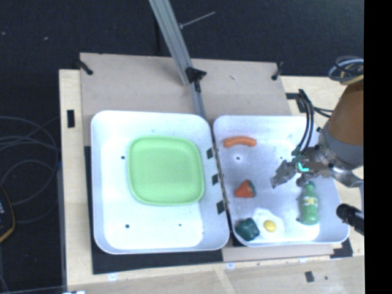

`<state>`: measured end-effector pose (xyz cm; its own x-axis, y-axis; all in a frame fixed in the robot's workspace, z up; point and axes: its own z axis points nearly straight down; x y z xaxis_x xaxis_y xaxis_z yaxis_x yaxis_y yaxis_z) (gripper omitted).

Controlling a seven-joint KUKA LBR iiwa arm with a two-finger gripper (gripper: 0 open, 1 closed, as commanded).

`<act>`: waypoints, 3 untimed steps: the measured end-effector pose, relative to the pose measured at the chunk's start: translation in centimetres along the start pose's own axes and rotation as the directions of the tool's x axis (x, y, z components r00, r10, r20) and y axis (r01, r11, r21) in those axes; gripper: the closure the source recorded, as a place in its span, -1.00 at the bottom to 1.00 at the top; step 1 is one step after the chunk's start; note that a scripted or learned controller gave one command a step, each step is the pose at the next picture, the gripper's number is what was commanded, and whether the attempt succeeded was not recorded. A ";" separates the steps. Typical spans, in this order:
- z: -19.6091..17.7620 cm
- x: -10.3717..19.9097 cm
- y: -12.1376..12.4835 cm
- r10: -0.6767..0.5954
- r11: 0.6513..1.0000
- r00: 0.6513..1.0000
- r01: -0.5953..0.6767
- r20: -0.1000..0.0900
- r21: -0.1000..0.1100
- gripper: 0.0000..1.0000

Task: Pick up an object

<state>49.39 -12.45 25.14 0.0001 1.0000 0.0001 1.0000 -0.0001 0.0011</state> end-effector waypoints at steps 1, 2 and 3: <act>0.0 0.0 0.0 0.000 1.000 1.000 0.000 0.000 0.000 -1.00; 5.9 -0.3 0.6 0.001 1.000 1.000 -0.001 0.000 0.006 -1.00; 11.0 -1.4 0.4 0.002 1.000 1.000 -0.002 0.000 0.005 -1.00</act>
<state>49.81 -13.83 14.14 0.0018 1.0000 0.0003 1.0000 -0.0018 -0.0043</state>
